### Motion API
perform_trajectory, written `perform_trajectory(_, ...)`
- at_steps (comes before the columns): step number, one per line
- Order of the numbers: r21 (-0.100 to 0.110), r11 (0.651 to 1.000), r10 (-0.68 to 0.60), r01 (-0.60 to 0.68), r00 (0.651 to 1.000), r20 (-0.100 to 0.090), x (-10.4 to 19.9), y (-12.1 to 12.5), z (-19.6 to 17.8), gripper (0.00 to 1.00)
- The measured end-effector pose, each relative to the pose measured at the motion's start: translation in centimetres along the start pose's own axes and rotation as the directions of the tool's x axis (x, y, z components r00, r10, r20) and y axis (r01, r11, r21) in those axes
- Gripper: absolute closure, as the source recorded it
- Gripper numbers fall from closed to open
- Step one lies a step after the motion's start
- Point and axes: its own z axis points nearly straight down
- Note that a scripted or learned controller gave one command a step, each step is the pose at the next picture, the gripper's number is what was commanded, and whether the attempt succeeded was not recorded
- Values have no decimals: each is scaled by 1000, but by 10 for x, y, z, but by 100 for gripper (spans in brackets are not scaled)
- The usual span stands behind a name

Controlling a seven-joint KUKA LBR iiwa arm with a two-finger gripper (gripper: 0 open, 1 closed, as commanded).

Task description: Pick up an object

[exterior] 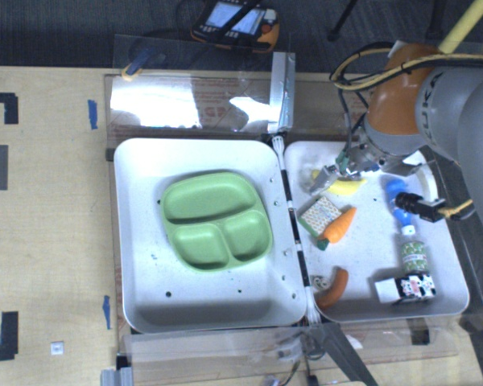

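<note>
Gripper [332,175] lowered into the right bin [451,292], at its far left corner beside a yellow object [346,187].

Whether the gripper is released or clenched cannot be told; nothing is seen held by it. The divider between the bins lies just to its left and the far rim just behind, so little room is left there; open floor is seen toward the near right. Just below it a patterned sponge [320,213] and a toy carrot [338,225] are found, touching. Further right a blue bottle [402,207] lies; nearer the front, a sausage [333,286] and a cow-patterned box [410,286]. No writing can be read. A green divided plate [216,218] is seen in the left bin [137,296].
</note>
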Motion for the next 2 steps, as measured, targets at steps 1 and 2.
perform_trajectory(1,-6,1000,1,-1,1000,2,-1,1,-12,100)
perform_trajectory(2,6,955,296,-296,955,-1,46,-46,-99,100)
